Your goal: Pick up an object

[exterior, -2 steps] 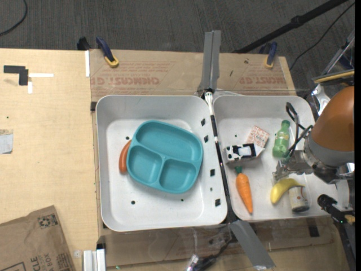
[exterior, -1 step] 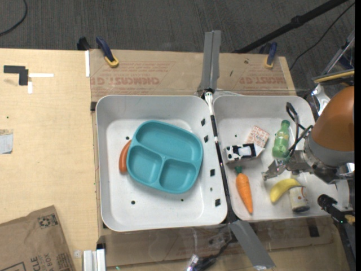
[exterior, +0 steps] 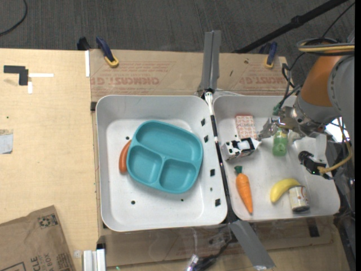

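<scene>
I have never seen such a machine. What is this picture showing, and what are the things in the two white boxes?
This is one camera view, looking down at a slant on a bench. The grey and orange machine at the right is a robot arm; its tool hangs just above a green bottle. I cannot tell whether it holds anything. The right bin also contains a carrot, a banana, a small can, a pink packet and a black-and-white item. The left bin has a teal divided plate with an orange object beside it.
</scene>
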Motion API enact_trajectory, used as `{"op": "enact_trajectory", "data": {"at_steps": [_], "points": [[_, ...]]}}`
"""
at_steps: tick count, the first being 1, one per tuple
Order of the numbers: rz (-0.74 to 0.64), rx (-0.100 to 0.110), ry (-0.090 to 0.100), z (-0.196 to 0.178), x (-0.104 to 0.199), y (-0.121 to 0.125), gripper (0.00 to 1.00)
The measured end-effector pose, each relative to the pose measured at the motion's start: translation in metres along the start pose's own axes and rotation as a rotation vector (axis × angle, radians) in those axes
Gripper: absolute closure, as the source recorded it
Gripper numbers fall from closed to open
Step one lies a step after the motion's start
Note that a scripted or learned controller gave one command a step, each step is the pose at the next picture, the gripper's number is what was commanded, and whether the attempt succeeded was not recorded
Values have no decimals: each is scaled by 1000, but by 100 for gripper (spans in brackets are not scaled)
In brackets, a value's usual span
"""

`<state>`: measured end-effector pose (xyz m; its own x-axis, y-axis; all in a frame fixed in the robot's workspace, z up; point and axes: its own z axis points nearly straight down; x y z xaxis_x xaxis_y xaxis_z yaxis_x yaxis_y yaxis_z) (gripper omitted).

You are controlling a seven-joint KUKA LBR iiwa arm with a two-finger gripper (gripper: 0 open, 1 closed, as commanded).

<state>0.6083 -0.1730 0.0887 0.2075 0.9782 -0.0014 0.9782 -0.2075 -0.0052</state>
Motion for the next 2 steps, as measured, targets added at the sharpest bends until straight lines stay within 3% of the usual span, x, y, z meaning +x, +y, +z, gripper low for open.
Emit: {"op": "enact_trajectory", "data": {"at_steps": [1,2], "points": [[-3,4,-3,-6,0,0,100],[29,0,-1,-122,56,2,100]]}}
